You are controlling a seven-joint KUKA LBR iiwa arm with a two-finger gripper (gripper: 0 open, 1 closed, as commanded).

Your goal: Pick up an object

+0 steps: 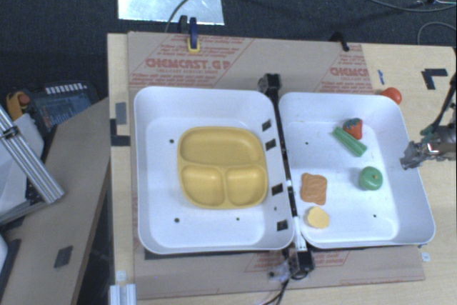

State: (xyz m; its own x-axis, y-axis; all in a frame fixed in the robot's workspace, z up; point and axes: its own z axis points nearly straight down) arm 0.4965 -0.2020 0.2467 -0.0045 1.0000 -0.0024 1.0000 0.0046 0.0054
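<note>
I see the objects lying loose in the right bin (pixel 410 175), so they are ready for picking: a green round toy (pixel 370 178), a green stick with a red piece (pixel 349 138), an orange slab (pixel 313 187) and a yellow disc (pixel 318 218). The gripper (pixel 416 154) is at this bin's right rim, just beside the green round toy. It is too blurred there; I cannot tell if it is open, but nothing seems held.
</note>
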